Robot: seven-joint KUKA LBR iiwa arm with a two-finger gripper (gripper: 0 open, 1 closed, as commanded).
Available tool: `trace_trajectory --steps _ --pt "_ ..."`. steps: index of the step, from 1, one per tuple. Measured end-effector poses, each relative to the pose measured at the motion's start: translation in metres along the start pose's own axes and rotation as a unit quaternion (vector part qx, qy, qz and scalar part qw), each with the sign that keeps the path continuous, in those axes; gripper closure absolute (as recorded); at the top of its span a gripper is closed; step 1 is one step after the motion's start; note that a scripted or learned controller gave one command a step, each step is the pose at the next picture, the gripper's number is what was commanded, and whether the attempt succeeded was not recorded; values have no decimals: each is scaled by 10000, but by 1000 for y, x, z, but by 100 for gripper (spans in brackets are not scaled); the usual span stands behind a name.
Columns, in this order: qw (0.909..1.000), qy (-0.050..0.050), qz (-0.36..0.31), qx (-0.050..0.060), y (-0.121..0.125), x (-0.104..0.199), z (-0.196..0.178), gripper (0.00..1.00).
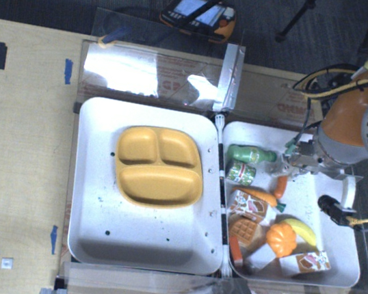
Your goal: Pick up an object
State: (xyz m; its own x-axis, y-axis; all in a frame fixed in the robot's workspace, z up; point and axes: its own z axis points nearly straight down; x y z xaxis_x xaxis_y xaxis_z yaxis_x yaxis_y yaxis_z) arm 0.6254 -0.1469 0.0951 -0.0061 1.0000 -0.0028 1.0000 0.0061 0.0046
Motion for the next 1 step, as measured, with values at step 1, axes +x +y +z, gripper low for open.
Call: trace_trajectory --steps 1 --pt "9991 11 424 42 27 68 -99 100"
